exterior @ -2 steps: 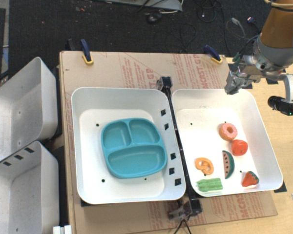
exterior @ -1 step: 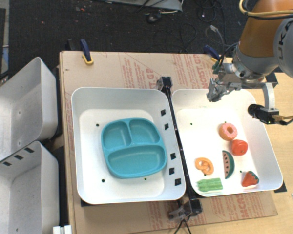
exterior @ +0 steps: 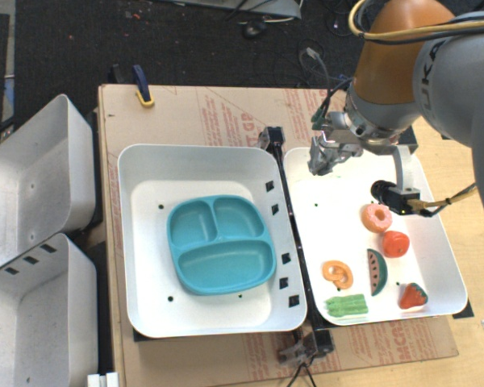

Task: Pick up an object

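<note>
Over right bin's (exterior: 436, 297) far-left corner, gripper (exterior: 321, 161) hovers; jaw state cannot be told. Nothing lifted yet: donut (exterior: 377, 217), tomato (exterior: 395, 243), pretzel (exterior: 337, 274) lie untouched. Whole pick remains.

My big grey arm (exterior: 456, 63) comes in from the right. It has an orange band (exterior: 399, 43) above the wrist. My hand (exterior: 323, 161) points down and hangs low, with nothing in it.

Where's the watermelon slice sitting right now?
The watermelon slice lies in the right bin, toward its near edge, between the pretzel on its left and the strawberry on its right, below the tomato.
</note>
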Controlling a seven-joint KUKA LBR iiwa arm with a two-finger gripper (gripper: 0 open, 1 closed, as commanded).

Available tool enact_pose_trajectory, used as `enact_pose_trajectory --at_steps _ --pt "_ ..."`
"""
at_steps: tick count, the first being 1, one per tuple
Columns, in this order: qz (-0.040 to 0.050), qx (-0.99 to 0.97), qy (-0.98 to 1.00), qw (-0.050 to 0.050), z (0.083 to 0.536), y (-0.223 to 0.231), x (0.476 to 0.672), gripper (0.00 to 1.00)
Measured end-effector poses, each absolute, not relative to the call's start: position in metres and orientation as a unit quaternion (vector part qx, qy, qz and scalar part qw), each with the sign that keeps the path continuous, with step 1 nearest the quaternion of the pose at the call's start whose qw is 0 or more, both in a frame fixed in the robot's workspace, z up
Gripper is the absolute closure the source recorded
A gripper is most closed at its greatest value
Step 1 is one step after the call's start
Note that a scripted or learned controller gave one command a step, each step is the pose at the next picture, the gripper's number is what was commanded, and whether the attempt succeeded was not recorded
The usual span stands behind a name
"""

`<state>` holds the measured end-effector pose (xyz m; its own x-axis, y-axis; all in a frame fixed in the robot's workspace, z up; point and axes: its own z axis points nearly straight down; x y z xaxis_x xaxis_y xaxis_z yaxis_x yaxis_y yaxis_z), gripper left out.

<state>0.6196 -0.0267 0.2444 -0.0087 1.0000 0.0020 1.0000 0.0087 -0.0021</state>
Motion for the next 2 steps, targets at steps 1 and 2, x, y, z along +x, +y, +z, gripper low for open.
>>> enact_pose_trajectory --at_steps 1,2 --pt "0.0004 -0.704 -0.71 0.001 0.23 0.028 0.615 1.0" --pt "-0.0004 -0.704 -0.71 0.0 0.227 0.085 0.616 1.0"
